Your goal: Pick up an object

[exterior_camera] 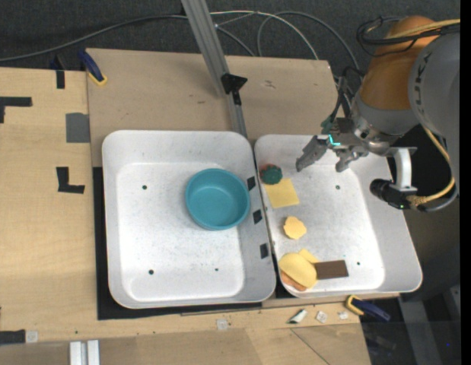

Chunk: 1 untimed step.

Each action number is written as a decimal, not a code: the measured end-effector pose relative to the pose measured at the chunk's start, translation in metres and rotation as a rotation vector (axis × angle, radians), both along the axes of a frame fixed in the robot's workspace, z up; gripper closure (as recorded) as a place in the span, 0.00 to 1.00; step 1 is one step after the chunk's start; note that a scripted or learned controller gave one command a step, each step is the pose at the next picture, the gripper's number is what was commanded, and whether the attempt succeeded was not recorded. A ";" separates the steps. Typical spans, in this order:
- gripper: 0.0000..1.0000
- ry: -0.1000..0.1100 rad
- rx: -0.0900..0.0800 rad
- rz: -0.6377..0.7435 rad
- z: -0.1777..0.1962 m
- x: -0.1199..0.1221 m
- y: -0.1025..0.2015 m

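My gripper hangs over the back of the right bin, its two fingers spread apart with nothing between them. Left of it, by the bin's back left corner, lies a small teal and brown object. In front of that lie a flat yellow square, a small yellow lump, a larger yellow and orange piece and a brown block. A blue bowl sits in the left bin.
A slanted metal pole rises behind the bins. Cables run across the back of the bench. The arm's grey body with its orange band fills the upper right. Small clips lie at the front edge.
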State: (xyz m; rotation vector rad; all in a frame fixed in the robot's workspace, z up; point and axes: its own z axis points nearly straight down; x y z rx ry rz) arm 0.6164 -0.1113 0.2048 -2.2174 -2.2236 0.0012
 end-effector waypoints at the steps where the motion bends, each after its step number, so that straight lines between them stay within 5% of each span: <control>1: 0.00 0.005 -0.001 0.000 -0.057 0.007 0.006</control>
